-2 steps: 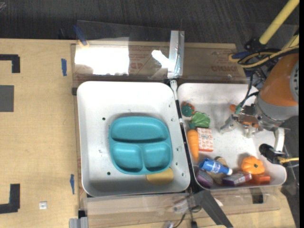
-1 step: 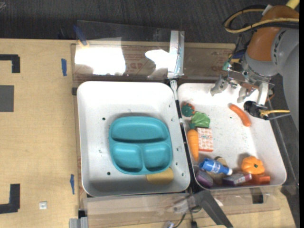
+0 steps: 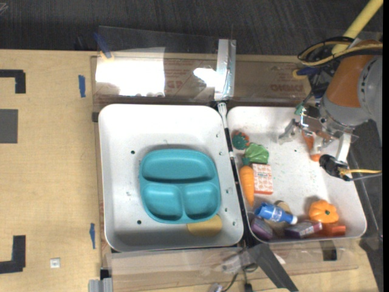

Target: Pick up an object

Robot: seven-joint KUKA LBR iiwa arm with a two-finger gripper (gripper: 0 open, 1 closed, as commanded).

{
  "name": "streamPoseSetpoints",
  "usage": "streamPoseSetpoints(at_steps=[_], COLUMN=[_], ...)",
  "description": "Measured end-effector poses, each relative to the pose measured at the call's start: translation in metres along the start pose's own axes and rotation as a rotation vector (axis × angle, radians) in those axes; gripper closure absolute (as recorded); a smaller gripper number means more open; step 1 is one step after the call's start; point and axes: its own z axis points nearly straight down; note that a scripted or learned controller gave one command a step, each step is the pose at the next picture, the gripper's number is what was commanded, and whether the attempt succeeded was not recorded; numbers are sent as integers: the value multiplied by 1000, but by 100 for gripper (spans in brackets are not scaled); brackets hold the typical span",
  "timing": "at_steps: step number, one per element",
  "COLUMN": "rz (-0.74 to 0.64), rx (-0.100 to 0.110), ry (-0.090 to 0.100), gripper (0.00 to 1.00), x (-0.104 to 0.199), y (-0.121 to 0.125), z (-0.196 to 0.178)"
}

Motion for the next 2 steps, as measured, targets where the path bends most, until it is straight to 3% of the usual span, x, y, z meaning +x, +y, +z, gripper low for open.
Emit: streamPoseSetpoints(at_steps=[1,2], rz=[-274,-435], rx=[1,-3], ry=[-7,-6], gripper=[0,0], x=[-3,54], y=[-26,-94], z=[11,10])
